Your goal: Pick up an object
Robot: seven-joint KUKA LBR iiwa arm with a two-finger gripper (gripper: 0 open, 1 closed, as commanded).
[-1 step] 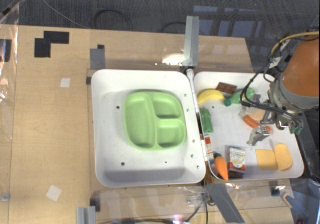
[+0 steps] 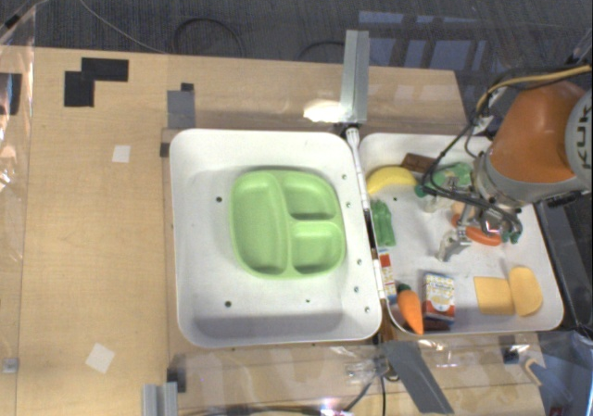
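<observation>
The arm point(image 2: 542, 141) hangs over the right bin point(image 2: 556, 312), and I cannot tell if its fingers point(image 2: 477, 233) are open or hold something. An orange object point(image 2: 482, 235) lies directly at them, the carrot point(image 2: 410, 309) lower left; nothing looks lifted yet.

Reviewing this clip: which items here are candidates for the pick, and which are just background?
Candidates, right bin: banana, carrot, small carton, yellow block, green packet, orange piece under the gripper.

Background: left bin, green divided tray, bench.
</observation>
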